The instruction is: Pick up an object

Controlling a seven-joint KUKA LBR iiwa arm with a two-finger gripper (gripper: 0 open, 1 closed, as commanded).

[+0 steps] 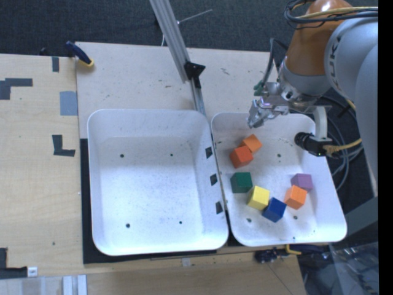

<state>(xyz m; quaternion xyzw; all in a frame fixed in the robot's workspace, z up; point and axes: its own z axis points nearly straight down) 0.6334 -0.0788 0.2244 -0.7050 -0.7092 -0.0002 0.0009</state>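
Two shallow white bins side by side on the bench, touching along their inner walls: left bin (98, 165) and right bin (319, 223).

In the right bin, seven small blocks. Near the far wall, toward the inner edge: an orange block (252, 144) touching a red-orange block (241, 156) just in front of it. Nearer the middle, by the inner wall: a dark green block (242, 181). Just beside it toward the near edge: a yellow block (258, 196), touching a blue block (274, 209) closest to the near wall. By the outer wall: a purple block (301, 180) with a second orange block (296, 196) just in front of it and close to the blue one.

Reaching in from the right edge of the bench: grey arm (356, 48) with its orange band (313, 39). Gripper (258, 117) over the far wall of the right bin, near its inner corner, just beyond the orange and red-orange pair and apart from both. Fingers narrow, close together, with nothing between them.

Standing at the far edge of the bench, between the bins: a slanted metal rail (175, 35) with a black bracket (194, 70). On the bench to the left: grey tape patches (69, 103), and a blue and yellow clamp (80, 54) near the far left corner.
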